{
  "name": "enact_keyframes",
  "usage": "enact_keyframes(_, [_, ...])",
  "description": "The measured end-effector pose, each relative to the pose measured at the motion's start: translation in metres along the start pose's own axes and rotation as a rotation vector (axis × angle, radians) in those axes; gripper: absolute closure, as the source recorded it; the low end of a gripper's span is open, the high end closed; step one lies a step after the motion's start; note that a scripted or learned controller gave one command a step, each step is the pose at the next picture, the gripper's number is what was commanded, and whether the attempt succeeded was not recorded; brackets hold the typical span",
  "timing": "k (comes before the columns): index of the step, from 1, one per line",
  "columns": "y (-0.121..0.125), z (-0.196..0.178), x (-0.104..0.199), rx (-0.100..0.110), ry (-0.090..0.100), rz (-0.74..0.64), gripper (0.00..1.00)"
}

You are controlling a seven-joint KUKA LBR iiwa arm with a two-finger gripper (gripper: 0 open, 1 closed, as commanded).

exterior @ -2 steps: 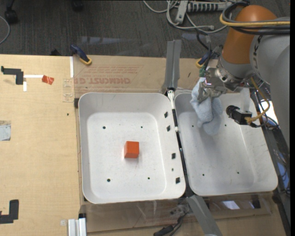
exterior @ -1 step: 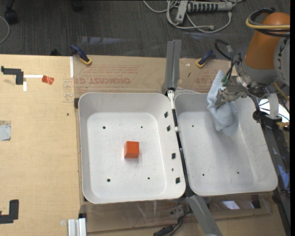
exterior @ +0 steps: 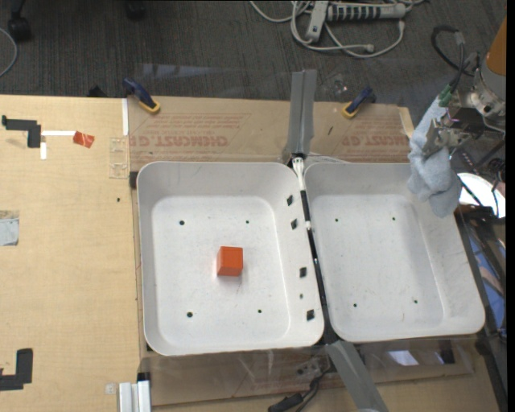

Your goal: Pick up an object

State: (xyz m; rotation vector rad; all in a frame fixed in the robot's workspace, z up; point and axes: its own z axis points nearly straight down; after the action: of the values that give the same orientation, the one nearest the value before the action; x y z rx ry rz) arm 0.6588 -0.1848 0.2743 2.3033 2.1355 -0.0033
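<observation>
arm (exterior: 492, 72): cut off by the right edge, I saw just a stub | gripper (exterior: 441, 137): fingers lost behind a grey cloth (exterior: 430, 177), I could not read them | cables (exterior: 346, 20): cropped by the top edge | small red item (exterior: 83, 139) on the left board: too small to identify

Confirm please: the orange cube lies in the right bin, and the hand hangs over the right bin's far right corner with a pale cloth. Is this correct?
One detail is wrong. The orange cube lies in the left bin, not the right bin; the camera view shows it. The hand does hang over the right bin's far right corner with a pale cloth.
</observation>
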Motion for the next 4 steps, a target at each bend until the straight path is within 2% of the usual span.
enact_keyframes(1, [-0.002, 0.026, -0.019, 0.000, 0.001, -0.498, 1.00])
enact_keyframes(2, [-0.016, 0.045, -0.039, -0.002, 0.001, -0.850, 1.00])
enact_keyframes(3, [-0.005, 0.056, -0.037, -0.005, -0.001, -1.176, 1.00])
enact_keyframes(4, [-0.048, 0.060, -0.041, -0.005, -0.001, -1.328, 1.00])
